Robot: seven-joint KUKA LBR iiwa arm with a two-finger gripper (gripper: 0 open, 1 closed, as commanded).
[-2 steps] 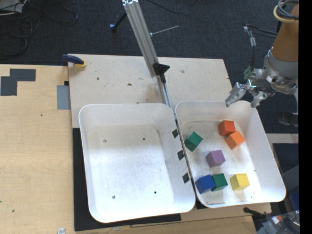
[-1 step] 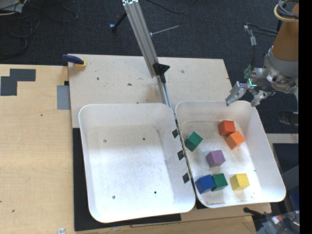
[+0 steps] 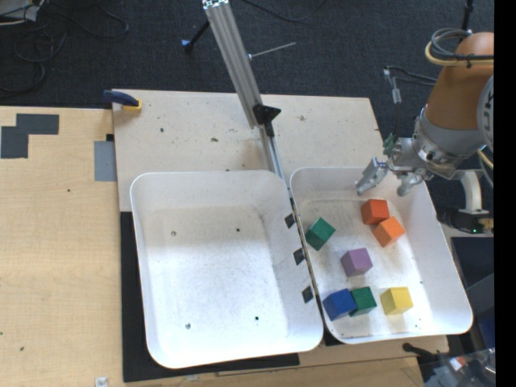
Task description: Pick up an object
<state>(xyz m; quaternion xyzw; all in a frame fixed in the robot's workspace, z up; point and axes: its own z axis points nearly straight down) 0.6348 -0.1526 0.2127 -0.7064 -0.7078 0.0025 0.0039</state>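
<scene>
In the camera view, the grey arm [image 3: 455, 95] with its orange band is reaching in from the right, and its pincer [image 3: 393, 180] is hanging over the far edge of the right bin [image 3: 451, 297]. The two fingers are standing spread apart with nothing between them, so the pincer is open and holding no block.

The blocks are all lying in the right bin. An orange-red block [image 3: 374, 211] is sitting just below the pincer, closest to it, and a second orange block [image 3: 389, 230] is touching it on the near-right side. A green block [image 3: 320, 233] is resting toward the left wall of that bin, apart from the others. A purple block [image 3: 356, 261] is lying near the middle. Along the near side, a blue block [image 3: 339, 303] and a dark green block [image 3: 364, 299] are sitting pressed together, and a yellow block [image 3: 396, 300] is lying just to their right.

The left bin [image 3: 161, 297] is sitting beside the right one on the desk [image 3: 193, 131], their inner rims overlapping. A slanted metal rail [image 3: 240, 71] is rising from the desk behind the bins, and a small blue and yellow clamp [image 3: 122, 99] is gripping the desk's far left corner.
</scene>
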